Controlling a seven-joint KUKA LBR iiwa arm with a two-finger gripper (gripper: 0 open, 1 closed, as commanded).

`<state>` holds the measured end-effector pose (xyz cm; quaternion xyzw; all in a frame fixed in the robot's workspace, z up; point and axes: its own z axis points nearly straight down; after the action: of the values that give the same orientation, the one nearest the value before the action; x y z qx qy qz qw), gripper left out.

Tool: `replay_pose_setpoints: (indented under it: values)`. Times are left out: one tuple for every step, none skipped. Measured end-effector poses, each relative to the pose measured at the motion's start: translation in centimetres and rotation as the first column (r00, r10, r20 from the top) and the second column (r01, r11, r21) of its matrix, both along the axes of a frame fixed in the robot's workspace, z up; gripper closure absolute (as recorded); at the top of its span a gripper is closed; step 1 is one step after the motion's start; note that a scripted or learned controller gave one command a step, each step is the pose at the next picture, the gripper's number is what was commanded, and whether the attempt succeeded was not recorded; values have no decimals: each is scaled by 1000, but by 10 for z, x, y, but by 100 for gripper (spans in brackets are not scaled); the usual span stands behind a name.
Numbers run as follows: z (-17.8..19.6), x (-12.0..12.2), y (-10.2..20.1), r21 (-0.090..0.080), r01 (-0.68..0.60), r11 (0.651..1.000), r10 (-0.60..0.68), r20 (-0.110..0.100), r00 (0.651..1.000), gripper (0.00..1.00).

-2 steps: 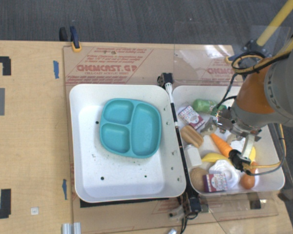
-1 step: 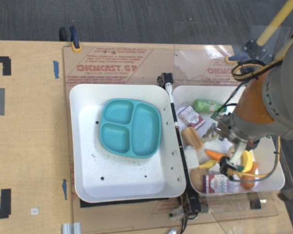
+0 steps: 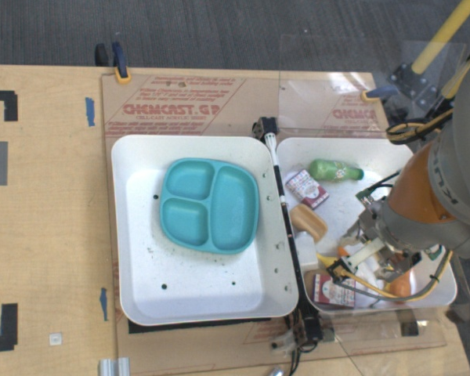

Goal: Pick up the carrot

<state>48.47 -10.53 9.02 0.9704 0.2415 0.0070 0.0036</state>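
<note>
Looking down on the bench, I see the arm (image 3: 446,186) reaching in from the right, its gripper (image 3: 374,258) low in the right bin (image 3: 352,149) near that bin's near side. I cannot tell how its jaws stand; cables and the wrist hide them. An orange shape, which I take for the carrot (image 3: 399,285), lies just right of the gripper by the near right wall, partly hidden by a yellow cable (image 3: 376,286). I cannot tell whether the gripper touches it. A small orange bit (image 3: 342,251) shows just left of the gripper. Further left in that bin lies a tan block (image 3: 309,221), with a red-and-white packet (image 3: 306,187) beyond it and a green bottle (image 3: 334,170) on its side towards the far wall. Another packet (image 3: 329,291) lies at the near edge. A teal divided plate (image 3: 210,205) sits in the left bin (image 3: 141,288)
</note>
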Motion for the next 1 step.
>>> replay_pose_setpoints:
  values:
    - [0,0,0,-7,259,966,-259,7,966,0]
